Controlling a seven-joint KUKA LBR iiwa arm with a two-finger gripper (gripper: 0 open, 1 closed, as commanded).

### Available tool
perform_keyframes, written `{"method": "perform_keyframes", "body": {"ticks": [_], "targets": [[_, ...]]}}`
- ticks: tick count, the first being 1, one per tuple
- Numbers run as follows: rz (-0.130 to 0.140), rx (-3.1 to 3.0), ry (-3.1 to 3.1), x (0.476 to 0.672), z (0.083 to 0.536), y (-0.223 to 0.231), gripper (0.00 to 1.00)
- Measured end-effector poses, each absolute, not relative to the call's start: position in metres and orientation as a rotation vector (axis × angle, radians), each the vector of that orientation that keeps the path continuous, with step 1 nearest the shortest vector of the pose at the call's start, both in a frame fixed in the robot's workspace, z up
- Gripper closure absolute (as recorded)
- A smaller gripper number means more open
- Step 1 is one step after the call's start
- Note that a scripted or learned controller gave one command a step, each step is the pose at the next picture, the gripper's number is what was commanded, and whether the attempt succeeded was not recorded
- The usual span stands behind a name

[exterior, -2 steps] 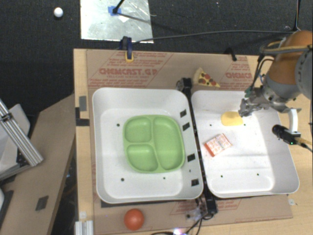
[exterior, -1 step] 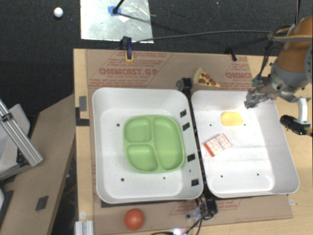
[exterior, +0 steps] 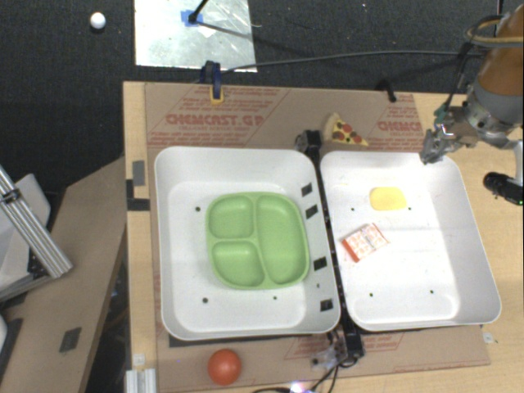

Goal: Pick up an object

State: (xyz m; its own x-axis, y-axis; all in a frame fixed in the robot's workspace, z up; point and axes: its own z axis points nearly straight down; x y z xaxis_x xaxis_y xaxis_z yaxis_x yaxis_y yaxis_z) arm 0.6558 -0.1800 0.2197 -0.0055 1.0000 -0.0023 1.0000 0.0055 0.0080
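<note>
My claw (exterior: 432, 147) hung over the right bin's (exterior: 471, 244) far corner (grip state unclear, nothing visibly held); the yellow block (exterior: 387, 198) lay down-left, long axis crosswise.

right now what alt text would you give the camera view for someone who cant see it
A grey robot arm's gripper hovers at the far right corner of the right bin, which holds a yellow block and a small red-and-white packet. The left bin holds a green divided tray.
</note>
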Motion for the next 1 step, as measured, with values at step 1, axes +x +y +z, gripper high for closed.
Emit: {"method": "perform_keyframes", "body": {"ticks": [1], "targets": [[0.007, 2.209, 2.223, 0.6669, 0.2752, -0.1758, 1.0]]}}
